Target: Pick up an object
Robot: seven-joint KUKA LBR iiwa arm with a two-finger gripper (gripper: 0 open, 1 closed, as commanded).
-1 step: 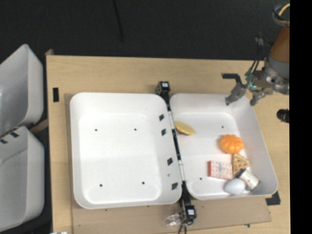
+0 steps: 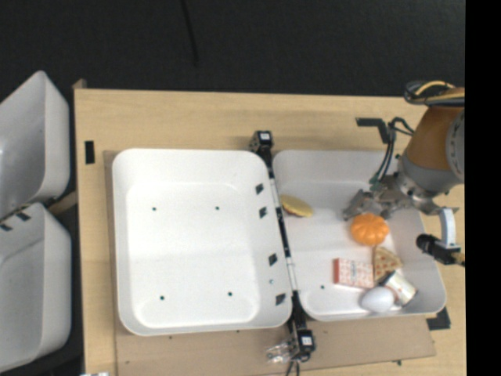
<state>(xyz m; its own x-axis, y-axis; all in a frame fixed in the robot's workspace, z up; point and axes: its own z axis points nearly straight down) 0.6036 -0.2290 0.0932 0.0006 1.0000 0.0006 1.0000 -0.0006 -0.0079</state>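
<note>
**Arm poised over the orange fruit in the right bin**

The gripper [image 2: 368,204] sits low in the right bin [image 2: 329,167], toward the bin's far right corner, and whether its fingers are spread or pressed together I cannot tell, as they blur into a dark grey cluster. It hangs just beside the orange fruit [image 2: 369,229], on the fruit's far side, which suggests the program is aiming at that item or at the bare floor next to it; nothing is seen between the fingers, so no grasp is claimed.

The fruit is the likeliest target. It is round, bright orange and a little lumpy, resting on the bin floor in the right half, apart from the wall. Its rounded shape would probably roll under a glancing touch.

The other things cluster toward the bin's near right corner: a pink printed card [image 2: 352,272], a brownish wedge [image 2: 384,262] touching it, a white egg-like ball [image 2: 377,300] and a small pale cup [image 2: 401,287] lying on its side. A yellow-tan oval piece [image 2: 297,206] lies alone near the divider between the bins. The left bin [image 2: 129,210] takes up the middle of the wooden surface [image 2: 196,120].
</note>
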